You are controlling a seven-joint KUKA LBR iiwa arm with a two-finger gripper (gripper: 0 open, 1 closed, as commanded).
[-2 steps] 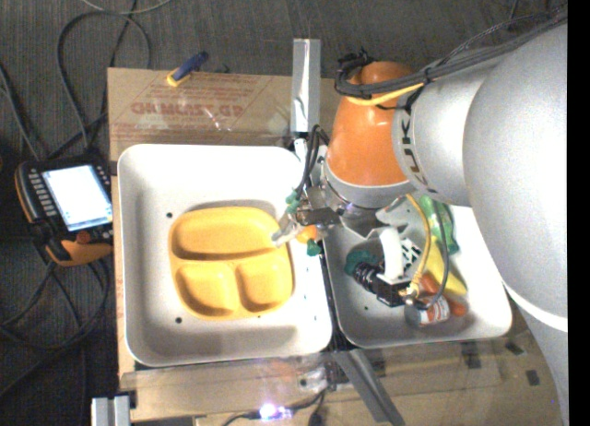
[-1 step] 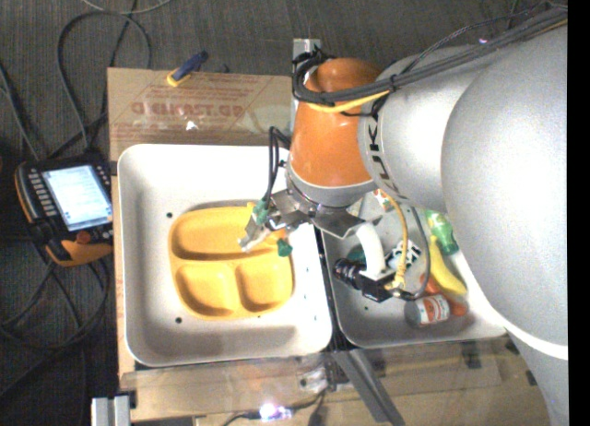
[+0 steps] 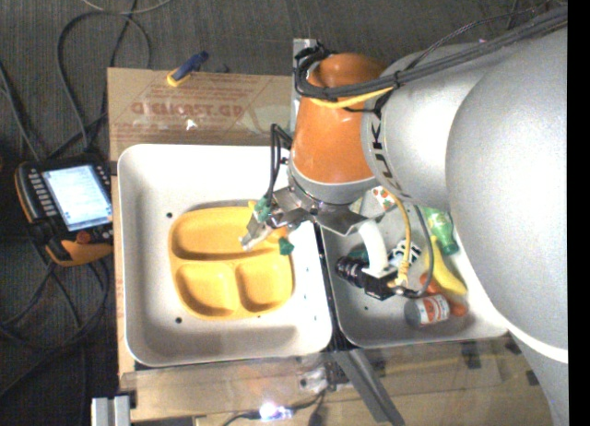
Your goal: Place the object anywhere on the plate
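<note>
Far left, a handheld screen [image 3: 69,195] glows on the floor, and a cardboard sheet [image 3: 198,112] lies behind the left bin [image 3: 129,258]. Inside that bin sits the yellow plate [image 3: 221,286], three compartments, flat on the white bottom. Here I am, my gripper [image 3: 261,228] hovering over the plate's right rim, by the end of the long compartment. Whether my fingers are spread or clenched, I cannot tell from up here, nor whether any object sits between them. Moving right, the right bin [image 3: 369,327] holds a green thing [image 3: 441,230], a yellow thing [image 3: 449,277] just beside it, and a red-and-white bottle [image 3: 431,310] lying on its side near the front wall.
</note>
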